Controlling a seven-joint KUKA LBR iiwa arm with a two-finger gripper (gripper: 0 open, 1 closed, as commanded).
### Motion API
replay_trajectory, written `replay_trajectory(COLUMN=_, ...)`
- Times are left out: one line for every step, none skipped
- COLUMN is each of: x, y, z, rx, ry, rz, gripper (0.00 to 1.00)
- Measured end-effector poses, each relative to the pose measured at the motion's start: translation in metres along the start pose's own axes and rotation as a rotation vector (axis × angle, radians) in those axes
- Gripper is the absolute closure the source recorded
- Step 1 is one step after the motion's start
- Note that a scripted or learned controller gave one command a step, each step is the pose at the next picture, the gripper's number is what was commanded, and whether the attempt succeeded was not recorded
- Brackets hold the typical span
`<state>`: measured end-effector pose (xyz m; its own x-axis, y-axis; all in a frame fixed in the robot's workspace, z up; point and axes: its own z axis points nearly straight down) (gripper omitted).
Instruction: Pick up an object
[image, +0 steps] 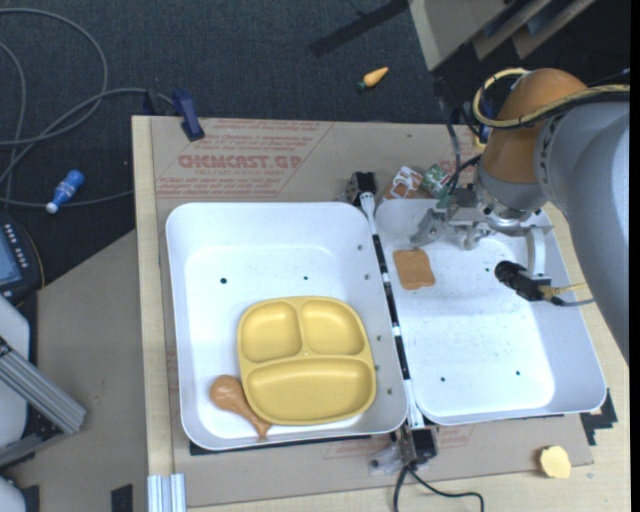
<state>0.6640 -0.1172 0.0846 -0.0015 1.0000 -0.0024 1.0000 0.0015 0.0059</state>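
Toast-like tan slab (413, 269): lies flat in the right bin (480, 350), at the bin's ten o'clock corner, close to the divider between the bins. Nothing rests on it; judged the nearest candidate for a pick, since it lies just beside the tool.

Gripper (452, 226): at one o'clock from the slab, low over the bin's far edge, near the slab but apart from it. Whether its fingers stand apart or together cannot be told from this slant. Nothing is seen held.

Arm (590, 150): grey, with orange band, reaching in from three o'clock.

Left bin (200, 250): holds a yellow divided plate (305, 360) at its six o'clock half, upright and flat. A drumstick-shaped toy (236, 399) touches the plate's seven o'clock rim, partly tucked under it.

Outlying items: small yellow piece (553, 461) on the bench at five o'clock of the right bin; blue clip (187, 115) at the board's eleven o'clock corner; orange scrap (374, 76) on the floor at twelve o'clock.
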Motion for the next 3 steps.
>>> replay_trajectory(x=0.026, y=-0.022, z=0.000, rx=0.010, ry=0.004, rz=-0.001, gripper=0.00)
replay_trajectory(x=0.021, y=-0.014, z=0.000, rx=0.004, ry=0.002, rz=0.000, gripper=0.00)
replay_trajectory(x=0.021, y=-0.024, z=0.000, rx=0.008, ry=0.003, rz=0.002, gripper=0.00)
